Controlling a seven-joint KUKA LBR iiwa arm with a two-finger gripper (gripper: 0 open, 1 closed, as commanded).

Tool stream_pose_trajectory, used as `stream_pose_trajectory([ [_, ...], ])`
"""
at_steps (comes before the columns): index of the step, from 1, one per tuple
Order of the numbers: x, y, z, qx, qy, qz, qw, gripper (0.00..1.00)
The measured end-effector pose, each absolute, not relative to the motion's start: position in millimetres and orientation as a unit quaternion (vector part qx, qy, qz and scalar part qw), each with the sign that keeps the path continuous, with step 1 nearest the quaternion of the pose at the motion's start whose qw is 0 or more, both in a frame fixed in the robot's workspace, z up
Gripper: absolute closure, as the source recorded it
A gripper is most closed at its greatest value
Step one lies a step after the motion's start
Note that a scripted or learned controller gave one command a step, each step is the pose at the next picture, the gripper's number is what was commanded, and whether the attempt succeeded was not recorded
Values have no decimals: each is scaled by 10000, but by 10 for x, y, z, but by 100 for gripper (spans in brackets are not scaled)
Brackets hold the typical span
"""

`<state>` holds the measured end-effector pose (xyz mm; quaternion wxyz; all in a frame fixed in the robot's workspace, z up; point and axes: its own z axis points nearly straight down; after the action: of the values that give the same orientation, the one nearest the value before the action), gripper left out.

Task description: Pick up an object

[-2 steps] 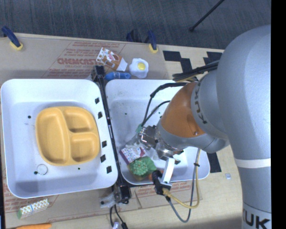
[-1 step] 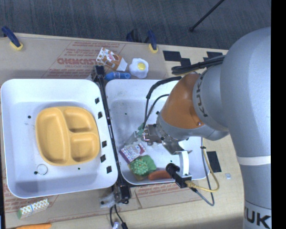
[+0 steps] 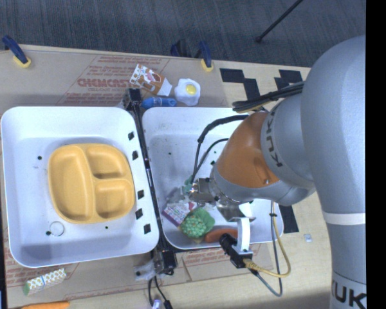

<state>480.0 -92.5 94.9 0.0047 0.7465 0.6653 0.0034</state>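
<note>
1. Reaching in from the right, the grey arm [image 3: 334,140] with its orange band [image 3: 244,156] is bending down over the right bin [image 3: 174,127].
2. The gripper [image 3: 209,201] is hanging low over the near part of this bin, just above a small heap of objects; its fingers are hidden under the wrist, so I cannot tell how the jaws are standing.
3. In the heap, a green round object [image 3: 196,224] is lying beside a small packet with purple print [image 3: 175,212], and an orange object [image 3: 215,235] is lying just behind the green one, near the bin's front wall.
4. No object is showing between the fingers.
5. The left bin [image 3: 19,147] is bearing a yellow tray with compartments [image 3: 90,182], lying flat near its middle.
6. Beyond the bins, on the cardboard sheet [image 3: 83,76], a small carton [image 3: 145,77], a blue object [image 3: 157,102] and a white and yellow object [image 3: 188,91] are lying close together.
7. Blue clamps [image 3: 16,50] are holding the cardboard at its far edge.
</note>
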Motion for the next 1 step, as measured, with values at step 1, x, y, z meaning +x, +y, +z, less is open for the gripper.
stream_pose_trajectory([
  [1, 4800, -941, 948, 7151, 6990, 31, 41, 0],
])
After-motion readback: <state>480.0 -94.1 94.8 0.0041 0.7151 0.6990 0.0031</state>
